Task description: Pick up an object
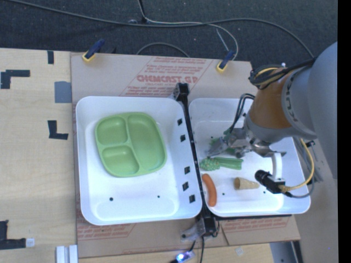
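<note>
One gripper (pixel 224 144) hangs low in the right bin (pixel 285 204), its finger state impossible to tell, just above a green toy (pixel 221 163). Nearby lie an orange sausage (pixel 209 189) and a cone (pixel 245 183). A green divided plate (pixel 130 143) sits in the left bin (pixel 88 163).

two white bins (pixel 88 163), one green tray (pixel 130 144), three toys (pixel 209 189)

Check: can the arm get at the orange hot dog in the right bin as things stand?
Probably yes. The hot dog lies in the open near the right bin's left wall, apart from the green toy, and the gripper is already low in that bin. The wall may crowd the approach.
</note>
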`<state>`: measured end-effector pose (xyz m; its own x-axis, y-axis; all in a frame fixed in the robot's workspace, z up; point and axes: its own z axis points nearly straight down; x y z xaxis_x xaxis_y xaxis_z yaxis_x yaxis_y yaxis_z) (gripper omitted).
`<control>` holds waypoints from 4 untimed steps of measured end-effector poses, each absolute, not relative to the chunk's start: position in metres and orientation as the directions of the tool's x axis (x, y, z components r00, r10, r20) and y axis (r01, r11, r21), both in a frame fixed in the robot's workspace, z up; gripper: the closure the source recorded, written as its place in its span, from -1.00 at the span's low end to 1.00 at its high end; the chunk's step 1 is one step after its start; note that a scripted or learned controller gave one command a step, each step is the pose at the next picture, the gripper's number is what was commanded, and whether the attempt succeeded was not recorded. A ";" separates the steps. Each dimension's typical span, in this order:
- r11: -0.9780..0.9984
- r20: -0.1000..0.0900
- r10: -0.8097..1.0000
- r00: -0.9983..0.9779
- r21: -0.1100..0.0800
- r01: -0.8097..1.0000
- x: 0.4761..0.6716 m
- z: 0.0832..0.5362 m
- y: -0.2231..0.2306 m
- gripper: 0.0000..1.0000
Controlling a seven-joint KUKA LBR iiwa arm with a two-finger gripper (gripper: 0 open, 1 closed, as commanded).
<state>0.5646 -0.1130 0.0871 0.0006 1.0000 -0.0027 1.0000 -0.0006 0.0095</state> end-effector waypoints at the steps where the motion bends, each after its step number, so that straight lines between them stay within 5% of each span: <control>1: 0.003 -0.002 1.000 -0.003 0.006 1.000 0.563 0.096 -0.112 1.00; 4: 0.002 -0.001 1.000 -0.002 0.005 1.000 0.561 0.274 -0.108 1.00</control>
<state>0.5614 -0.1084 0.2743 -0.0019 1.0000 -0.0010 1.0000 0.0019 0.0053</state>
